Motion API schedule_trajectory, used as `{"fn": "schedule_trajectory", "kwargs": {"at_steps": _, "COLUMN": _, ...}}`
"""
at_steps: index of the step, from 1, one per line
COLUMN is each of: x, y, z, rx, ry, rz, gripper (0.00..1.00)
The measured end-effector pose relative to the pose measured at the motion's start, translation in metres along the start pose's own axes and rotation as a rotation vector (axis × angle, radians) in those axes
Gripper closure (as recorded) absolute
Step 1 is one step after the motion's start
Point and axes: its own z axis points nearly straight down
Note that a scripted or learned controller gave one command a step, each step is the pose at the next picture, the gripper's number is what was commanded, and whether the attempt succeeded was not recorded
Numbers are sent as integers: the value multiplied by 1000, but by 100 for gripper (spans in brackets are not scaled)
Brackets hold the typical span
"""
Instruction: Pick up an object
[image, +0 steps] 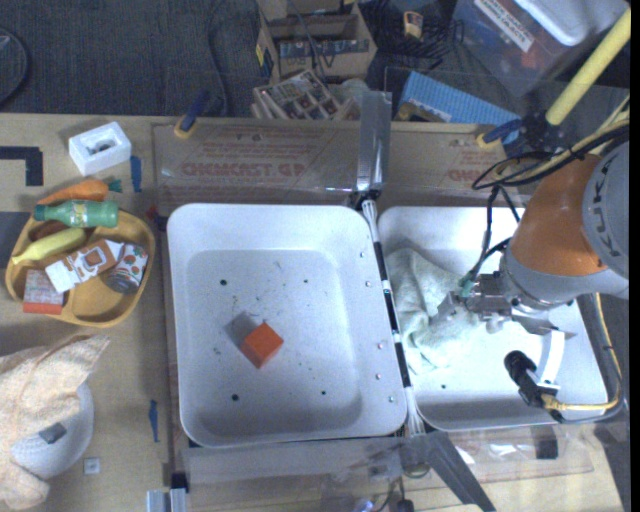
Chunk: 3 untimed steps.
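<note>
Camera view, wooden bench (120, 400), two white bins (200, 240)

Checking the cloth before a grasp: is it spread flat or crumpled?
Crumpled: the pale cloth lies bunched in folds against the right bin's left wall.

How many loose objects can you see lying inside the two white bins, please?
2: an orange block in the left bin, a pale cloth in the right bin; the arm may hide more.
</note>
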Motion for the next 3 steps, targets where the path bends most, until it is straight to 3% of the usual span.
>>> {"fn": "schedule_trajectory", "kwargs": {"at_steps": 1, "x": -57, "y": 13, "z": -38, "rx": -3, "ry": -2, "rz": 180, "gripper": 0}}
{"fn": "schedule_trajectory", "kwargs": {"at_steps": 2, "x": 11, "y": 91, "z": 30, "rx": -14, "ry": -2, "rz": 179, "gripper": 0}}
{"fn": "schedule_trajectory", "kwargs": {"at_steps": 3, "x": -1, "y": 109, "z": -19, "rx": -3, "ry": -2, "rz": 248, "gripper": 0}}
